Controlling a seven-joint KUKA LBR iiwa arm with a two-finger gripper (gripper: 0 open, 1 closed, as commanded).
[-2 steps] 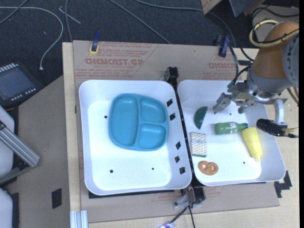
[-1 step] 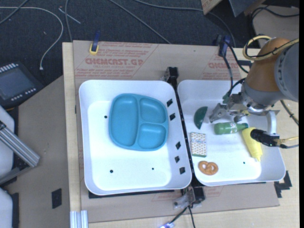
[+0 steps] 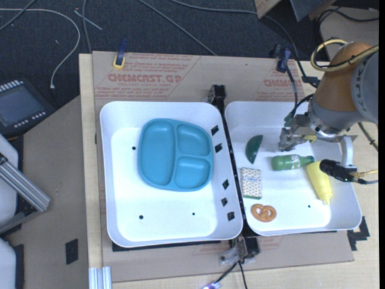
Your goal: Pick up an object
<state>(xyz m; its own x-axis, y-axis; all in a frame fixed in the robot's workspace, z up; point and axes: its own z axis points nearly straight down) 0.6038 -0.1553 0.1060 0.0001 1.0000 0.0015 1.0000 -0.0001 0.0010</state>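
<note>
My gripper hangs low over the right bin, just above the green bottle lying on its side. Nothing shows between the fingers. A dark green leaf-shaped piece lies to the gripper's left. A yellow banana-like object lies right of the bottle. Near the bin's left wall sits a patterned packet, and a pretzel rests at the front.
The left bin holds a blue divided plate. A black divider with clips runs between the bins. Cables and a black connector hang by the arm at the right.
</note>
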